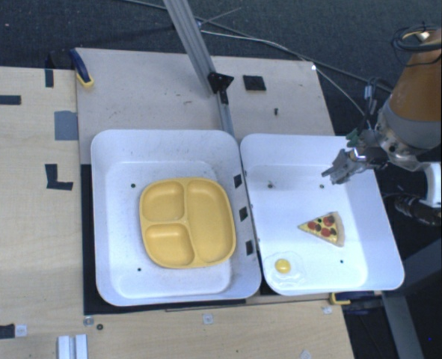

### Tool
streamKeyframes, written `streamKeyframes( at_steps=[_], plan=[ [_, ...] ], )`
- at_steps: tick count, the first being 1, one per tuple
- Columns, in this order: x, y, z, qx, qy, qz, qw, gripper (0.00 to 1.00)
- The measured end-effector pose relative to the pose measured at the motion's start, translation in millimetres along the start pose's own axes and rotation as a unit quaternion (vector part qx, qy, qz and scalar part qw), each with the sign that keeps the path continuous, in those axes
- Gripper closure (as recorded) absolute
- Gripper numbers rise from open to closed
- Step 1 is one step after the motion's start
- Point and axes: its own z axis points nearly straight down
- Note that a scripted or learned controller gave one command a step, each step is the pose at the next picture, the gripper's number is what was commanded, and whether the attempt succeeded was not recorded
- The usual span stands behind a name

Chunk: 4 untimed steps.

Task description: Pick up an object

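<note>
Two shallow white bins sit side by side on the desk [168,88], the left bin [105,200] and the right bin [378,223] touching along their inner walls. In the left bin a yellow plate [187,223] with three compartments lies flat near the middle, slightly toward the near edge. In the right bin a toy pizza slice [324,227] lies flat in the right half, its tip pointing toward the left bin and its crust toward the bin's right wall. A toy fried egg [283,267], white with a yellow yolk, rests in the near left corner of the same bin, well apart from the slice. The arm [416,96] comes in from the right edge of the desk, and its hand [342,167] hangs over the far right part of the right bin, above and beyond the pizza slice, not touching it. The dark fingers [334,172] point down and to the left; they look slightly parted with nothing between them, though the hand is small and dim here, so the gap is hard to judge. A grey metal bar [194,40] slants across the far side of the desk, ending near the far edge where the two bins meet. Patches of dark tape [254,83] mark the desk beyond the bins.
</note>
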Motion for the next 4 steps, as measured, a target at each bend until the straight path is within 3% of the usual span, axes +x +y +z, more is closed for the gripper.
streamKeyframes(
  at_steps=[4],
  plan=[
    [214.4, 47.7, 7.6, 0.001, 0.000, 0.000, 1.0000, 1.00]
  ],
)
